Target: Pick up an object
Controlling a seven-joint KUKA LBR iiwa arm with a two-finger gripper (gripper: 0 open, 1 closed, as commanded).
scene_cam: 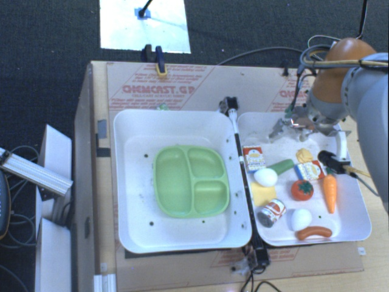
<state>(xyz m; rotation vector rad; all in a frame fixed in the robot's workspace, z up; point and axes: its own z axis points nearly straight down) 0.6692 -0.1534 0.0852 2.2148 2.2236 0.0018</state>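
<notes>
Fig. Arm w/ gripper hangs over the far part of the right bin, above bare floor and apart from the toy food, probably a transit or pre-grasp pose. Finger state: cannot tell; nothing is visibly held.

Candidate objects crowd the near half of that bin: carton, white egg, green cucumber, yellow cheese slab, can, second egg, sausage, tomato, carrot. Several touch, so a clean two-finger grasp likely favours outliers, e.g. carrot or sausage.

Left bin holds a green divided tray, lying flat.

Surface: clear sheet w/ red lettering over a wooden bench. Room: dark carpet, white floor panel beyond, cables at the far right.
</notes>
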